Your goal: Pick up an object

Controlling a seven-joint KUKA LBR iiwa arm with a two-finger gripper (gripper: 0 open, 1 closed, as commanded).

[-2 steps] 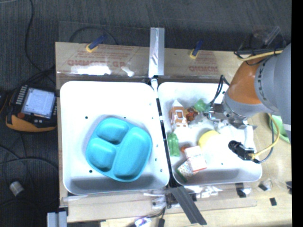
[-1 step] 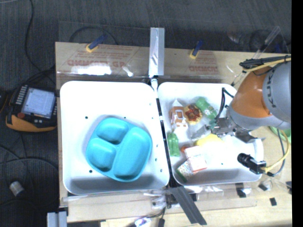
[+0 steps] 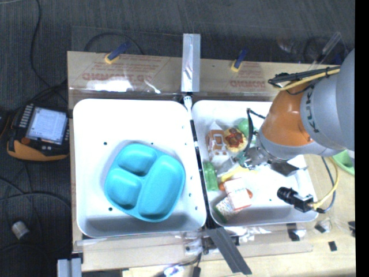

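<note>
We see the arm [image 3: 311,117] reaching in from the right, low over the right bin [image 3: 288,212]. The left bin [image 3: 92,126] holds just a blue divided tray [image 3: 144,180]. Pickable stuff sits in a clump on the right bin's left side: red/white box [image 3: 237,196], waffle-ish piece [image 3: 217,141], green item [image 3: 210,175], yellow bit [image 3: 237,171]. Gripper [image 3: 252,156] is tucked under the wrist, so we can't tell its state. To do this well, we'd pick 1 item w/ clear sides, prob. the box, center over it, descend straight, avoid neighbours.
</note>
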